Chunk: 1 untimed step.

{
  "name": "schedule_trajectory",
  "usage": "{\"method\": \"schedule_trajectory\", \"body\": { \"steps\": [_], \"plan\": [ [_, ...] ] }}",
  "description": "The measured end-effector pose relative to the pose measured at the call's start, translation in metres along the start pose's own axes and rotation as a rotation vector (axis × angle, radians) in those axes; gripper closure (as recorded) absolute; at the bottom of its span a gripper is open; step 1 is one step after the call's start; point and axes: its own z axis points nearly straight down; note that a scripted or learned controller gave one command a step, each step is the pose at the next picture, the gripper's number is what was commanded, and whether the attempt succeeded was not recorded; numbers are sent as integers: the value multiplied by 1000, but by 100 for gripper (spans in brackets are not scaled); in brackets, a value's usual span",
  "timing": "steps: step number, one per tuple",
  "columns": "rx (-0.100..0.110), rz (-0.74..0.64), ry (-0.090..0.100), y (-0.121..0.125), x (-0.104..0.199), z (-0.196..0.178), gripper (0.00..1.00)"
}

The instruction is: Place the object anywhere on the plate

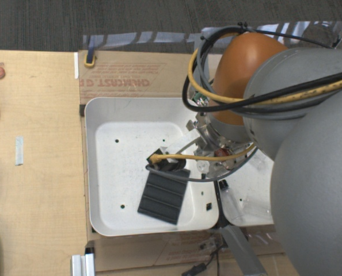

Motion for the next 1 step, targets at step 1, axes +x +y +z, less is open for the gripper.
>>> {"method": "schedule_trajectory", "body": {
  "steps": [1],
  "plan": [
    [0, -95, 0, 24, -10, 10, 100]
  ]
}}
